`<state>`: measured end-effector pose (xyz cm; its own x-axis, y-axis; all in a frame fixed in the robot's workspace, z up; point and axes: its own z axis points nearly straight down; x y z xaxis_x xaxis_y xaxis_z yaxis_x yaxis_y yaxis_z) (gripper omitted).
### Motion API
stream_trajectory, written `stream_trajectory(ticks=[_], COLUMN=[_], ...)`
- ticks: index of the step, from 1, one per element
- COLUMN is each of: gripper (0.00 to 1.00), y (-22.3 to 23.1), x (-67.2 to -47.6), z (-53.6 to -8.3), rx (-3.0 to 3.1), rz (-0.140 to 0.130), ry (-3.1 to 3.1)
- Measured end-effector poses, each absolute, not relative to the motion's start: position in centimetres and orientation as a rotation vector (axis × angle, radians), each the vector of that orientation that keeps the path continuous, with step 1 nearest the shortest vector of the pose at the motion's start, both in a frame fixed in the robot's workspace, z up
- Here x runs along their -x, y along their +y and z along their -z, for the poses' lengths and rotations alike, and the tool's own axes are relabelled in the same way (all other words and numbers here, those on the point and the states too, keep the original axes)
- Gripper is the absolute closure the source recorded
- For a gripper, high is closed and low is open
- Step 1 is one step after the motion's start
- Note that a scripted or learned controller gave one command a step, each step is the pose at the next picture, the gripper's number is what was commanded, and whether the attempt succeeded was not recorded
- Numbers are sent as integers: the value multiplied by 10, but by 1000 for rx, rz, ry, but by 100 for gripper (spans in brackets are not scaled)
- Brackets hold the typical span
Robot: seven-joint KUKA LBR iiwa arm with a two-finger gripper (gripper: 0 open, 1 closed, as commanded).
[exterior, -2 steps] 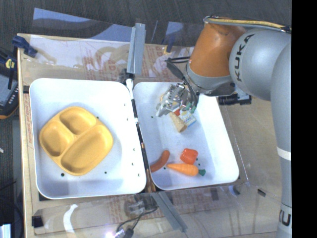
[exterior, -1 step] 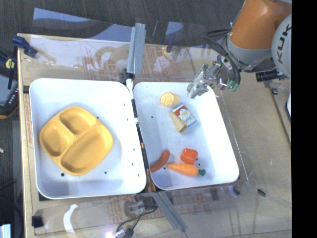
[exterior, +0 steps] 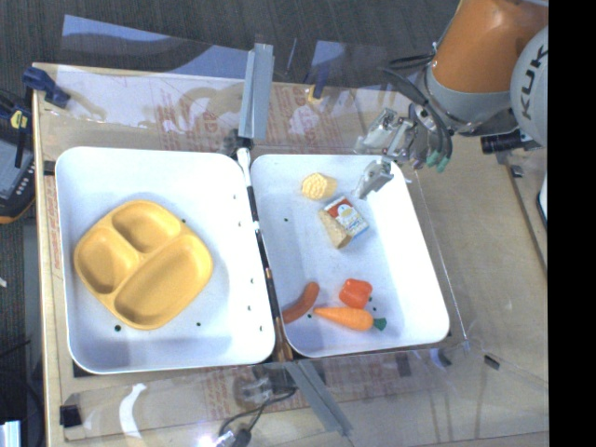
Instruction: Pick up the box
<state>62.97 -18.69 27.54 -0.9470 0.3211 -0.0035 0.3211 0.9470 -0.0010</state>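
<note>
The box [exterior: 344,223] lies flat in the right bin [exterior: 424,259], long axis running from upper-right to lower-left. My gripper [exterior: 382,161] hangs just beyond its upper end, jaws spread and holding nothing.

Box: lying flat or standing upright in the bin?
Lying flat: the box shows its printed face upward in the right bin, untouched.

Pretty bright, even light overall. The white bins [exterior: 410,250] are nearly blown out, with soft short shadows under the tray [exterior: 142,264] and box [exterior: 344,223]. Glare streaks on the clear sheet at lower right. Focus is slightly soft everywhere, grainy at upper left.
</note>
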Motion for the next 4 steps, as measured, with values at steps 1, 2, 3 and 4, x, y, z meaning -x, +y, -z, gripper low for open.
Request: stream_trajectory(ticks=[1,2,3,4], gripper=[0,0,0,100], y=[-209,-211,-210,-210], x=[-649,-652,-647,-648], z=[-202,-112,-107,-116], rx=[-442,-462,-892,-886], rz=[0,2,-3,-3], ry=[3111,3098,2991,2993])
